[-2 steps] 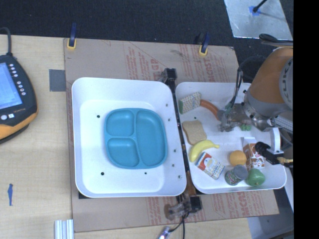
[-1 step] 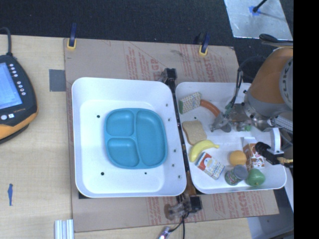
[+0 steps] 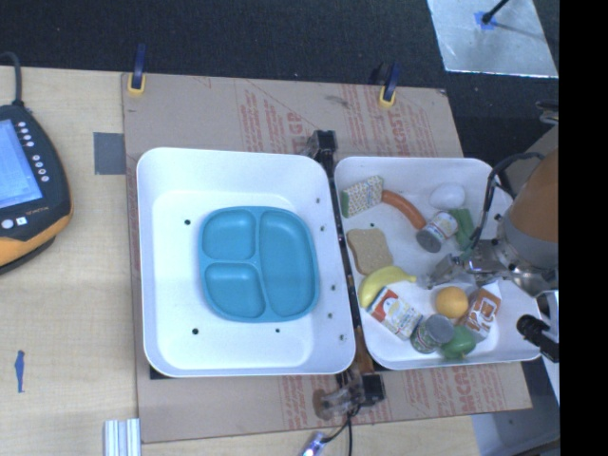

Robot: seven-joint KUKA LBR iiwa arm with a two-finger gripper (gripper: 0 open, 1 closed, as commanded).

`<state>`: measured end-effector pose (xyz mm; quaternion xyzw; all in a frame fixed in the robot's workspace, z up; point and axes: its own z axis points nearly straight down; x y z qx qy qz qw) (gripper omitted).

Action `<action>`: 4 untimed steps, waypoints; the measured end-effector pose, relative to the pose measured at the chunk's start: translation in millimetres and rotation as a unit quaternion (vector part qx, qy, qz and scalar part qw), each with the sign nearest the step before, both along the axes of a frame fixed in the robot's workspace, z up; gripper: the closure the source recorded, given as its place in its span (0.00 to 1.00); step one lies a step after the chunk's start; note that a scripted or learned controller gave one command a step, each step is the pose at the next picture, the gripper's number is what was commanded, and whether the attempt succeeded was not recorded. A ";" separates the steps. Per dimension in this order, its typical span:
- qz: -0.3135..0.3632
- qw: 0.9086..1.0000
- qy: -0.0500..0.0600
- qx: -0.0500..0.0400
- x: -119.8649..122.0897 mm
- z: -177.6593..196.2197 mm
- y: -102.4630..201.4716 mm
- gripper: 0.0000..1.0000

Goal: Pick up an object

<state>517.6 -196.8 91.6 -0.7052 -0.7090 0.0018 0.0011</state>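
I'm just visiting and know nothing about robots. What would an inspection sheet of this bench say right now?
Surface: brown board clamped on a wooden bench, bearing two white bins.
Job's things: right bin holds a banana, orange ball, carrot, bread slice, small tin and more.
Clutter: left bin holds a blue divided plate.
Grippers: gripper low over the right bin.
Cables: black cable by the arm.
Surroundings: handheld controller at left; dark floor.

A brown cardboard sheet (image 3: 285, 122) is lying on the desk (image 3: 66, 350), with clamps (image 3: 137, 82) gripping its far edge. An orange-edged pendant (image 3: 24, 188) is sitting at the left. A grey tape patch (image 3: 109, 152) is sticking beside the cardboard. Dark floor (image 3: 237, 17) is showing beyond.
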 end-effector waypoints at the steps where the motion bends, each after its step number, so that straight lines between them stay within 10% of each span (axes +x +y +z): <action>1: -0.001 1.000 -0.001 0.001 93.1 0.5 -15.0 0.00; 2: -0.001 1.000 -0.001 0.001 138.9 0.8 -14.9 0.00; 3: 0.001 1.000 0.001 0.002 138.8 11.8 -15.0 1.00; 4: 0.003 1.000 0.001 0.002 138.9 22.0 -15.2 1.00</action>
